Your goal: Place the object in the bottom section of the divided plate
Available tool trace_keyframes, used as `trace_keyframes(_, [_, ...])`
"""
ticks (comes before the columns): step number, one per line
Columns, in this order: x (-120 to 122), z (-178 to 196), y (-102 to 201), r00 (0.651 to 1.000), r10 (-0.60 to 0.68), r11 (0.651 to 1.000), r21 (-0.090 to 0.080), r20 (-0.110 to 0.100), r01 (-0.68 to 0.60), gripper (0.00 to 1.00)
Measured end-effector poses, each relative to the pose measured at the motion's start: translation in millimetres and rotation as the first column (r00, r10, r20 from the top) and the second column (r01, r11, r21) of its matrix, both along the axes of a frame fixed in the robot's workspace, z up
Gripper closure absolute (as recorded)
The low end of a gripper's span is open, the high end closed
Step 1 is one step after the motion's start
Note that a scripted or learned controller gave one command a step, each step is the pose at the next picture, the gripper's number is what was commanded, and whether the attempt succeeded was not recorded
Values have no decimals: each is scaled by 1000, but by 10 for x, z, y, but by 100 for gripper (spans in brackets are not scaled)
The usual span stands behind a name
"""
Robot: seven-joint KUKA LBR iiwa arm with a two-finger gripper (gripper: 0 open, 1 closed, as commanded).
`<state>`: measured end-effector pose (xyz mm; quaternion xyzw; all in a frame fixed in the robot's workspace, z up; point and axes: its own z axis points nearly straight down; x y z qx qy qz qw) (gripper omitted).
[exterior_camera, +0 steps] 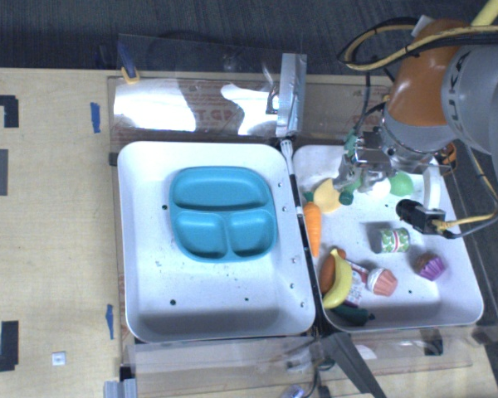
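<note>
Where the arm (448, 73) reaches in from the right, its grey body and orange band cover the upper right corner of the right bin (465, 305), and its outer part is cut off by the frame's edge; the gripper (358, 172) hangs over the upper left part of that bin, small and cluttered with metal parts, so whether it is spread or closed cannot be told, and nothing can be seen between its tips; just beside it lie a yellow lemon-like piece (325, 196) and a green piece (401, 184), the green one partly hidden by the wrist. Along the bin's left wall an orange carrot (313, 225) lies lengthwise, and below it a banana (340, 279) overlaps a half-hidden orange item; a small can (393, 240), a purple piece (432, 266) and a pink cupcake-like toy (382, 282) sit well apart; a black cabled part (415, 212) juts below the wrist. In the left bin (141, 288) the blue divided plate (223, 211) lies flat with nothing in its sections.
</note>
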<state>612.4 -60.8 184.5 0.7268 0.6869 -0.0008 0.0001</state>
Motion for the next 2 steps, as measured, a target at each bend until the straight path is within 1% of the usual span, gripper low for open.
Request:
trace_keyframes(1, [336,-2,686,1000,19,1000,3,3,-19,100])
trace_keyframes(2, [486,-10,1249,998,-59,998,0,-4,59,100])
